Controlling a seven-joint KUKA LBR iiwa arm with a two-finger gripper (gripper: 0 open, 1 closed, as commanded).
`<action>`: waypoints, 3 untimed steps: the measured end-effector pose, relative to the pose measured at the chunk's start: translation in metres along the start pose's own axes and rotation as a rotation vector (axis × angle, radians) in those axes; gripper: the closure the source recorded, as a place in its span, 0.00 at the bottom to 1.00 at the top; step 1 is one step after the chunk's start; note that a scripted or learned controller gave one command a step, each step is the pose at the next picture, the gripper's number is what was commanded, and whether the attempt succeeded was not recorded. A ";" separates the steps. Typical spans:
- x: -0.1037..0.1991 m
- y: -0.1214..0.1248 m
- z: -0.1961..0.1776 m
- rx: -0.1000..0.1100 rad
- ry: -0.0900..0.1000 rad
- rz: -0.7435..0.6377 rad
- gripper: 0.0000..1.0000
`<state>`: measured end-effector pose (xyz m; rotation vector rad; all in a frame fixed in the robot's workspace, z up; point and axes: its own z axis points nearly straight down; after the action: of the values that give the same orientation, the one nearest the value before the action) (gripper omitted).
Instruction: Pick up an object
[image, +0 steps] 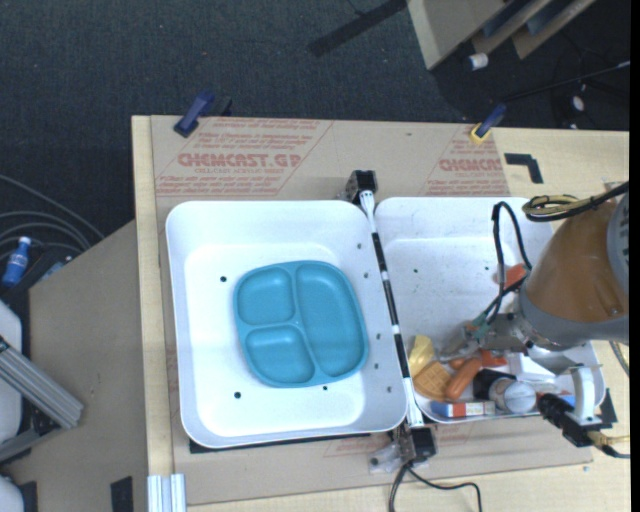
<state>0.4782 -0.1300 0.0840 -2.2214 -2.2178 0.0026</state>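
The objects to pick from lie heaped in the near corner of the right bin (440, 225): a yellow piece (424, 352) against the divider, a tan rounded piece (434, 380) just in front of it, an orange sausage-shaped item (466, 373) touching that, and a red-and-white tube-like thing (468, 408) along the near wall. A dark item and a pale round one (517, 398) sit to the right of these, too jumbled to name. The arm (580, 275), grey with its orange band, reaches in from the right and hangs over this heap; its wrist covers the spot where the jaws would be, so I cannot tell how they stand or whether anything is held. A black cable (497, 235) loops up from the wrist across the right bin's floor. The left bin (190, 300) holds one blue divided plate (299, 322), three compartments, lying flat near its middle and well apart from the heap. Both bins rest side by side on the desk (250, 155), a brown board printed with red lettering. A blue clamp (194, 115) grips its far left corner, a yellow-tipped clamp (487, 123) its far edge.
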 end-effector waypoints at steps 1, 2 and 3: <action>0.001 0.000 -0.010 -0.002 0.000 0.001 1.00; 0.071 0.039 -0.169 -0.005 0.000 -0.003 1.00; 0.107 0.016 -0.173 0.001 0.001 -0.002 1.00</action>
<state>0.4947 -0.0231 0.2570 -2.2185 -2.2193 0.0022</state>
